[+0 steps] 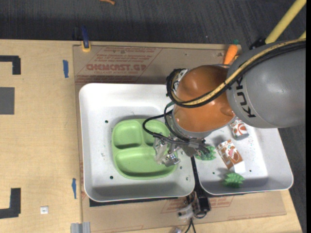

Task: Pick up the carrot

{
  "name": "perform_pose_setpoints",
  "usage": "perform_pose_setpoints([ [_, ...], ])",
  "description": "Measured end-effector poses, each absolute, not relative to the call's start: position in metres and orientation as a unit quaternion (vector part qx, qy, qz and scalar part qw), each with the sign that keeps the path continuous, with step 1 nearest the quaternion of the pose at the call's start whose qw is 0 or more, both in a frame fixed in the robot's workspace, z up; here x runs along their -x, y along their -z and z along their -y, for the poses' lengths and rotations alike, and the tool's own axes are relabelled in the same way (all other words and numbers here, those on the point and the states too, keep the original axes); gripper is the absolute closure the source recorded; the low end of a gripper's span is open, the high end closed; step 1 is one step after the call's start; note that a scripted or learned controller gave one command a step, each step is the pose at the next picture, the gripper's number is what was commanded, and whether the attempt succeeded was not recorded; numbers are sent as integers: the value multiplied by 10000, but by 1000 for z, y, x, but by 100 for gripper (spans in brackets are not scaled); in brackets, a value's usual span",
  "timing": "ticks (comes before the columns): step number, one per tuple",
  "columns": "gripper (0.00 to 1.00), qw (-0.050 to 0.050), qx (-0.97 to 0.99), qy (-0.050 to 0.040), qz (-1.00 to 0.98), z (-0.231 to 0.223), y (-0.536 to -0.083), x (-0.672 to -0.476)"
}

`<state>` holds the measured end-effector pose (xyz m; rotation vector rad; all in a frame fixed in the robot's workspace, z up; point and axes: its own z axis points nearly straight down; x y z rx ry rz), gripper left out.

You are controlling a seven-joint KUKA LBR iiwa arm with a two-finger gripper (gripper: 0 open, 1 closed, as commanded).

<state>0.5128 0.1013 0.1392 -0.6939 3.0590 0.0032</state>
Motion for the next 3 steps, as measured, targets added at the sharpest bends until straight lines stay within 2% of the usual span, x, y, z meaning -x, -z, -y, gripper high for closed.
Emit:
perform_pose_setpoints([
  [1,100,32,1759,-5,-9844,-56,-192,-604],
  [2,100,6,1104,-9,-9939,-123,-156,-508],
  [3,100,30,2233,-8,-9748,-135,-305,-545],
])
